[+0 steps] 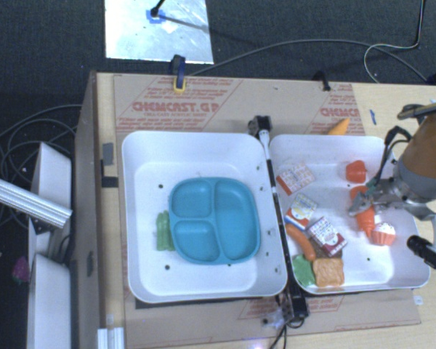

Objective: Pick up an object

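Plainly, we see our gripper [365, 203] low in the right bin [327, 150], its grasp impossible to judge; just beside it, an orange toy [367, 221] sits partly hidden.

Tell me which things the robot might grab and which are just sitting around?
Things it might grab, in the right bin:
- orange toy next to the gripper
- cupcake
- red toy
- small cartons
- toast

Just sitting around:
- blue divided plate in the left bin
- green thing beside the plate
- orange piece outside the bins
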`<control>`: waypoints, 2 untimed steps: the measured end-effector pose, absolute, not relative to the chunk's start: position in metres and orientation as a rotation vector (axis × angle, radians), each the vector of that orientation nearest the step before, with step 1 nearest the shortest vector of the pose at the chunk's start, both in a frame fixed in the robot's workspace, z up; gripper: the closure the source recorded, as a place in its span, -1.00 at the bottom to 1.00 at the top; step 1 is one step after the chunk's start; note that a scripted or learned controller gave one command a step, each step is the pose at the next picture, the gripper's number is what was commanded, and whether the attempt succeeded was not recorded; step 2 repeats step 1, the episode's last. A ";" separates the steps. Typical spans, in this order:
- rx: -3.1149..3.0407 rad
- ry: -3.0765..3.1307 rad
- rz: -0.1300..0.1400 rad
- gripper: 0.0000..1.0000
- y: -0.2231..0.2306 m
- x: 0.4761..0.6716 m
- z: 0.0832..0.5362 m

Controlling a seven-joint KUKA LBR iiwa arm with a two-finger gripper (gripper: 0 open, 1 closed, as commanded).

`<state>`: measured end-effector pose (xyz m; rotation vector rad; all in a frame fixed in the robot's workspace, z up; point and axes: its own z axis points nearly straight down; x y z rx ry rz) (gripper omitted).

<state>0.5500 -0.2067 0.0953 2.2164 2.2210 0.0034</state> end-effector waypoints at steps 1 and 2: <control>2.215 2.227 0.003 1.00 -0.108 0.587 0.087; 2.215 2.227 0.003 1.00 -0.108 0.587 0.087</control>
